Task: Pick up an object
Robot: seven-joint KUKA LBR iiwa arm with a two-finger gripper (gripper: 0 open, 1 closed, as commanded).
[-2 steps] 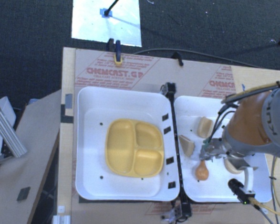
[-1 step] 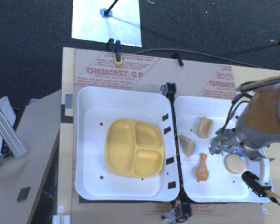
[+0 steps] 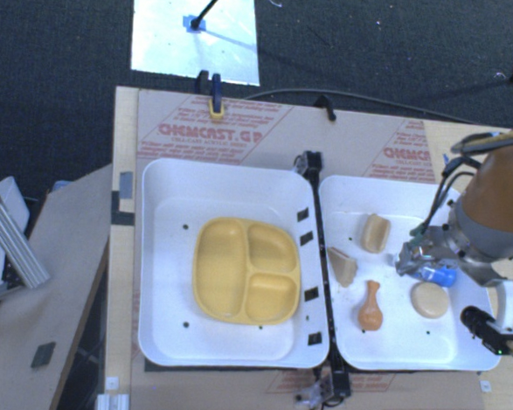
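In the right bin an orange pear-shaped toy and a round cream piece lie nearest, then a blue item at the gripper, whose grip cannot be told, and beyond them two tan wedges.

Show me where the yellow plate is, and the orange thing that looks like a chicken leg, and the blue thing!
yellow plate [image 3: 247, 271]: camera view, on its middle divider.
orange drumstick-shaped toy [image 3: 370, 315]: camera view, on its round end.
blue thing [image 3: 439, 276]: camera view, on its visible side by the gripper.
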